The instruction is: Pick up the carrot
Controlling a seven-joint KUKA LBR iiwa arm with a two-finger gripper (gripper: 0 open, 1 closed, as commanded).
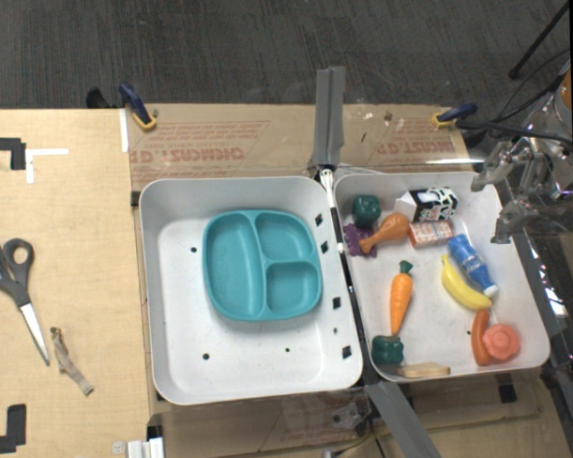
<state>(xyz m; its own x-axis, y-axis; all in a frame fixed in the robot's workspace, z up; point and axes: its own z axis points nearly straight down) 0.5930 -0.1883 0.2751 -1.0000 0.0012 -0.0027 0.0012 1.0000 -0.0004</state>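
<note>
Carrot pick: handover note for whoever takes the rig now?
Gripper: over the right bin's right rim, holding nothing; finger state not readable.
Carrot: lying free mid right bin, green top pointing away, banana to its right, broccoli below it.
Left bin holds the teal plate.
Done: nothing visible; carrot not yet touched.
Left: move over carrot, descend, grasp, lift.

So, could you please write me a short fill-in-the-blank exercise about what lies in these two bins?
1. The carrot lies in the ____ bin.
2. The teal plate has ____ compartments.
3. The banana lies to the carrot's ____ in this view.
4. The scissors lie ____ the bins.

Missing: right; three; right; outside
</note>
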